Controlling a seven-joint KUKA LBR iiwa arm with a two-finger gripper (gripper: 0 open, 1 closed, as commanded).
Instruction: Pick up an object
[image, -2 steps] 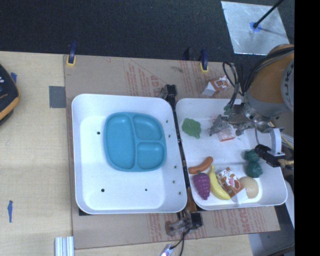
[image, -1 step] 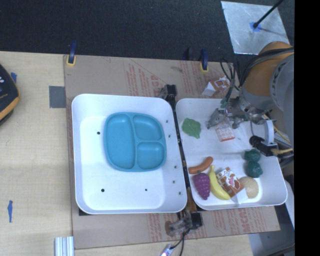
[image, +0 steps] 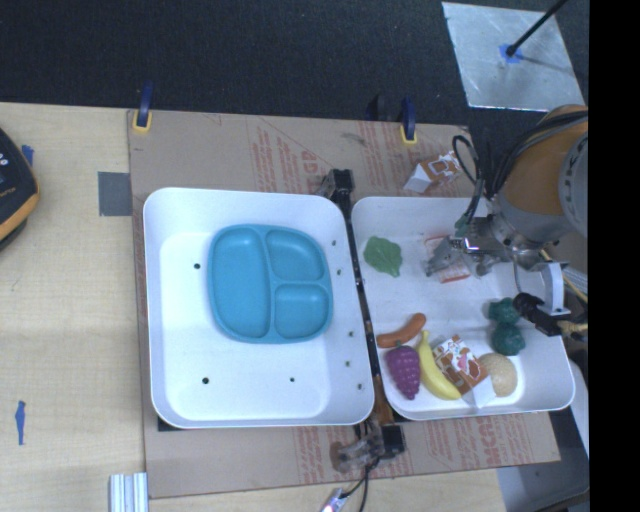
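The right bin (image: 545, 385) holds a green leaf (image: 383, 254), a sausage (image: 401, 329), purple grapes (image: 403, 369), a banana (image: 433, 370), a red-and-white snack packet (image: 457, 362), a tan bread roll (image: 499, 373) and dark green broccoli (image: 506, 325). My gripper (image: 452, 264) hangs low over the upper middle of this bin, right of the leaf and above the sausage. A pale item with red edging (image: 436, 242) lies partly under it. The grey arm with its orange band (image: 545, 150) comes in from the right.
The left bin (image: 180, 350) carries a blue divided plate (image: 268, 282). A small wrapper (image: 432, 174) lies on the cardboard behind the right bin. Blue clamps (image: 407, 112) hold the cardboard's far edge. A black and yellow device (image: 12, 190) sits at the far left.
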